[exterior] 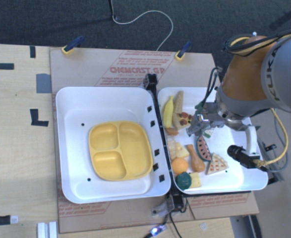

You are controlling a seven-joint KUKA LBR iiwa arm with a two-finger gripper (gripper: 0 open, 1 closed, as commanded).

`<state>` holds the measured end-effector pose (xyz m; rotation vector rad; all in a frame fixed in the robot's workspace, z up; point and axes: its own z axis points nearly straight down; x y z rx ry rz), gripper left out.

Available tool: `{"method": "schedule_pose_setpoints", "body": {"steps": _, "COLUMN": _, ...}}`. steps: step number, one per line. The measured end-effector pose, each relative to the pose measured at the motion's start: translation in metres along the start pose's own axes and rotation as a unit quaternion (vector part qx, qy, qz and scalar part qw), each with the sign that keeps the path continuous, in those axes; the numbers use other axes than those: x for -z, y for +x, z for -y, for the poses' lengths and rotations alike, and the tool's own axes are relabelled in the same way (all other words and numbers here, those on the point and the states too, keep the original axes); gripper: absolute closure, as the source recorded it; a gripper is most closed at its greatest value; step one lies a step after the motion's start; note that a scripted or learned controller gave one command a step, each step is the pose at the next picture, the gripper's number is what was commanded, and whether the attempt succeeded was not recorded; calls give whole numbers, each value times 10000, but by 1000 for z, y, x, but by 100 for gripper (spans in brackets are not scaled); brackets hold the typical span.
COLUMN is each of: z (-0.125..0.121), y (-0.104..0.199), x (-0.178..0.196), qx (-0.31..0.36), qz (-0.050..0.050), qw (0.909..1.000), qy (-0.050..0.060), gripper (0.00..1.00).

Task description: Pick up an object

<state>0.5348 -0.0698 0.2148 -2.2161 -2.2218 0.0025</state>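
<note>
Poised low over the right bin (244,180): the grey-and-orange arm (244,83), its hand (199,125) just above a cluster of toy food. Impossible to tell the hand's grip. Banana (168,111) along the bin's left wall; carrot (195,157), watermelon slice (203,148) and orange (180,166) toward the near edge. In the left bin (71,133), centred: a yellow divided plate (119,149).

The arm (254,78) covers the far right corner of the right bin (244,185) and runs off the picture's right edge. The gripper (201,125) is a dark blur, its fingers too small to read. Small food pieces (182,117) beside it overlap and cannot be told apart.
</note>
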Motion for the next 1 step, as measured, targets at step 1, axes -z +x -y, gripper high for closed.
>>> {"method": "schedule_pose_setpoints", "body": {"steps": 1, "z": -6, "y": 12, "x": 13, "qx": -1, "qz": 2, "qw": 10000, "qy": -12, "gripper": 100}}
